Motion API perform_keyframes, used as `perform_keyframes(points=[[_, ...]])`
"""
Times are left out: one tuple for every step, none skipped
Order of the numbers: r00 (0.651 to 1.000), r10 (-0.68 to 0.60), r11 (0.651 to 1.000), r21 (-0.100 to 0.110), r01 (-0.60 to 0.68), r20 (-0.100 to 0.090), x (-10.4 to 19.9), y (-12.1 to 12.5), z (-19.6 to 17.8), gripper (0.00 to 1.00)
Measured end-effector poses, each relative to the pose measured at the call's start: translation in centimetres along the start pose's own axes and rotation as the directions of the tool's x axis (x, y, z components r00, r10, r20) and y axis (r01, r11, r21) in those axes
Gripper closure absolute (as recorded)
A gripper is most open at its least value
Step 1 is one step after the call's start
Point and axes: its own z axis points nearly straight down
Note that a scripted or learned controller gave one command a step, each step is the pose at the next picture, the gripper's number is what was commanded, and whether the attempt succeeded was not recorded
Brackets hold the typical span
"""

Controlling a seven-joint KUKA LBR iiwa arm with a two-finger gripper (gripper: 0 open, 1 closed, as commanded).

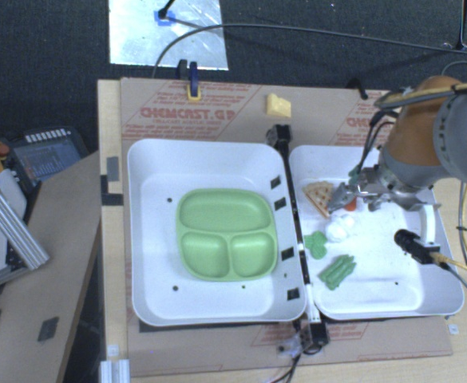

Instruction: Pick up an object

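1. Over the right bin (pixel 441 298), the hand (pixel 351 198) hangs low at its 11 o'clock; whether it is wide or narrow I cannot tell.
2. Nothing looks lifted: pizza slice (pixel 319 195), white ball (pixel 340 229) and green pieces (pixel 337 270) lie in the bin; the grasp remains.

Bench (pixel 113 238) w/ cardboard sheet (pixel 217 110), two white bins (pixel 149 162) side by side, yellow block (pixel 279 104) behind them

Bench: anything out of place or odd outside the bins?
Yes: a yellow wedge-shaped piece lies on the board behind the bins, apart from the small items grouped in the right bin. Nothing looks spilled or broken.
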Motion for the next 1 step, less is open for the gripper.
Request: perform_keyframes(points=[[1.000,0.002,1.000,-0.005,-0.002,-0.003,0.04,0.35,1.89,0.00]])
